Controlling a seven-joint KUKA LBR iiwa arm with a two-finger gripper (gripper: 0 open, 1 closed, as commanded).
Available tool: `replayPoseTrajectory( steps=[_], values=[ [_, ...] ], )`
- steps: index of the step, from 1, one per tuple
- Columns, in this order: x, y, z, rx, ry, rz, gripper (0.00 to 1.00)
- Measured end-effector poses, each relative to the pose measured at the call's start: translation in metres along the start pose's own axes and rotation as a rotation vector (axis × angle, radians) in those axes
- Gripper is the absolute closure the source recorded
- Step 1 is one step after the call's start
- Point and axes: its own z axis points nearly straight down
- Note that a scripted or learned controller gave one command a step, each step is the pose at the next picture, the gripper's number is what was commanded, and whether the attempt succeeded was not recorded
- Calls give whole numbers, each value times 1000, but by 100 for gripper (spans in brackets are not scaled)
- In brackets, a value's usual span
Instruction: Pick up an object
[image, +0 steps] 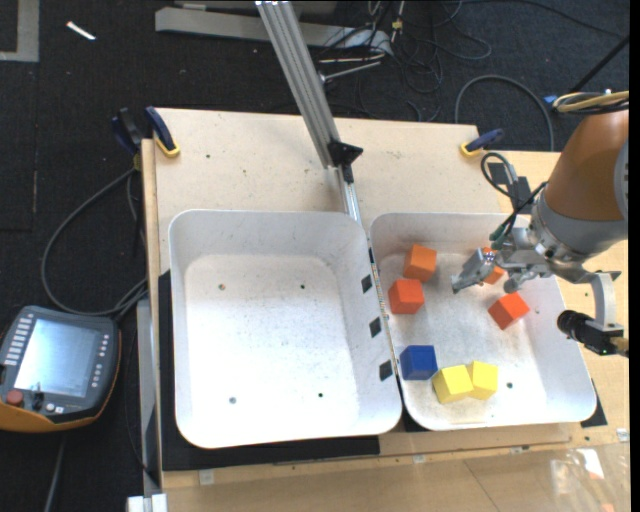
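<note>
Right bin (560, 395), smooth white plastic: three orange cubes (406, 296), one blue cube (419, 361), two yellow cubes (465, 381). Metal gripper (478, 274) hovers above the bin; its grip cannot be told.

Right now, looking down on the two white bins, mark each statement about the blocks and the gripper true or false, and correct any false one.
1. All the blocks lie in the right bin. True.
2. The blue block sits in the left bin. False: it is in the right bin, near the divider.
3. Two yellow blocks lie side by side. True.
4. The gripper hangs over the left bin. False: it is above the right bin.
5. Four blocks are green. False: none is; the others are orange or red-orange.
</note>
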Motion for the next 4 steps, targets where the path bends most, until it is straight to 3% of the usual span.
replayPoseTrajectory(
  steps=[1,2,3,4],
  values=[
    [25,39,81,-2,1,-4,0],
    [34,98,93,-20,-7,-3,0],
    [43,77,100,2,-1,1,0],
    [35,10,101,6,0,3,0]
  ],
)
